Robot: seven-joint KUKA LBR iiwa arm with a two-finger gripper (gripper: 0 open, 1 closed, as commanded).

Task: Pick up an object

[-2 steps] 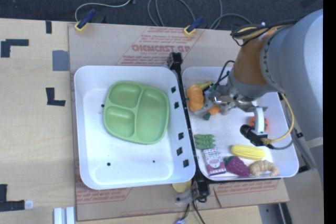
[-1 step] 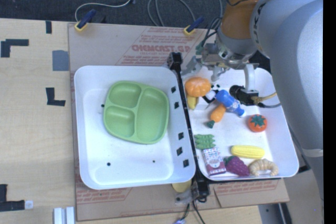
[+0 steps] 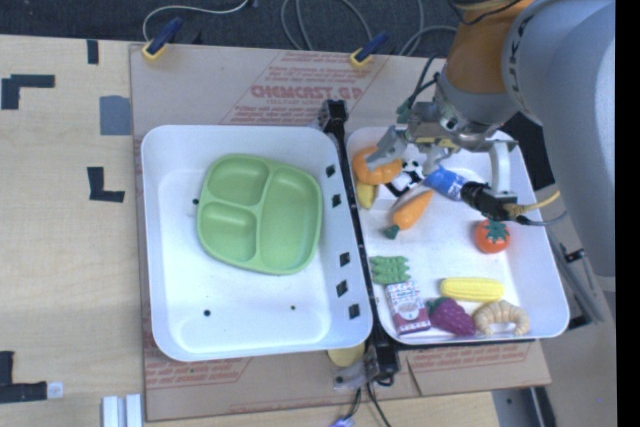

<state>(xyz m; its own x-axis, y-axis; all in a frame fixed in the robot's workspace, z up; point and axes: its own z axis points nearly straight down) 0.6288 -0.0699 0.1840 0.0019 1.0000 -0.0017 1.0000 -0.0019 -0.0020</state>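
1. Gripper (image 3: 400, 153) is low over the far-left corner of the right bin (image 3: 545, 285), at a cluster of toys: orange piece (image 3: 375, 167), black-and-white piece (image 3: 404, 182), blue piece (image 3: 445, 182).
2. Can't tell how far the fingers are spread, or whether anything sits between them.
3. Carrot (image 3: 412, 208) lies just beside the cluster; tomato (image 3: 490, 236), corn (image 3: 471, 289), grapes (image 3: 452, 317) untouched.
4. Judgement: at the grasp stage, nothing lifted yet. Grip and lift remain.
5. Left bin (image 3: 165, 245) holds a green tray (image 3: 260, 213).
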